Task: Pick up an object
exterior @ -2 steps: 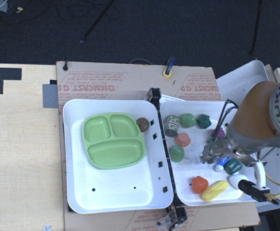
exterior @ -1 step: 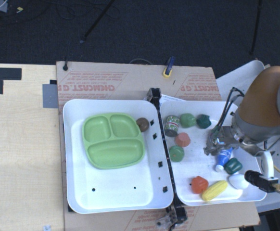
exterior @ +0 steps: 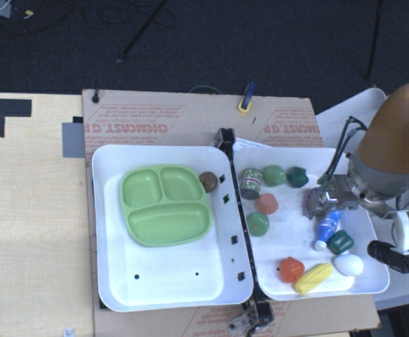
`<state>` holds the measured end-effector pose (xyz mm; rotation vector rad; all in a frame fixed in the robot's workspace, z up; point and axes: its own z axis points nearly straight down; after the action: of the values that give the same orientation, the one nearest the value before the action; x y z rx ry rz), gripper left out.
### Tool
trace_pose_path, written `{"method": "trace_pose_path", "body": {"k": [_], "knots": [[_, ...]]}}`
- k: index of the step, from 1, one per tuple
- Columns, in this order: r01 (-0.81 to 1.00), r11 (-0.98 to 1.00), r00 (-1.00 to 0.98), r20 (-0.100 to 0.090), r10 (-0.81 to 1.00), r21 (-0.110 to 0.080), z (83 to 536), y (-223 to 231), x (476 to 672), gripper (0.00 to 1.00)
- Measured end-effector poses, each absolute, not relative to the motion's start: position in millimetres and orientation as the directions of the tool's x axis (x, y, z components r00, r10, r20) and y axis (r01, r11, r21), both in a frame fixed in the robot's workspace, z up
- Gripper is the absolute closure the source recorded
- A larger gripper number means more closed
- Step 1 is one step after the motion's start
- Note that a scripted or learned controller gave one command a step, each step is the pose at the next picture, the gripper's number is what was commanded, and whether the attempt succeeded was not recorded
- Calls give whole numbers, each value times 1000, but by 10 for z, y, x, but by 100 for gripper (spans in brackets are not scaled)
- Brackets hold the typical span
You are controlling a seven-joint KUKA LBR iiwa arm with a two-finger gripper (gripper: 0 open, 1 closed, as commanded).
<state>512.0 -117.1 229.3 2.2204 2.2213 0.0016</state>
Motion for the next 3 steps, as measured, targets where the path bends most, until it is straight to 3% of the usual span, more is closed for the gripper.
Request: {"method": "trace_pose_path", "body": {"k": [1, 2, 3], "knots": [[1000, 1, -1, 2, 1000, -5, 2210, -769, 4930, 100], [1000, 2, -2, 1, 1000, -3, 2245, -571, 4983, 100], [1000, -2, 2, 1, 1000, -2, 2366, -610, 4895, 100]]}}
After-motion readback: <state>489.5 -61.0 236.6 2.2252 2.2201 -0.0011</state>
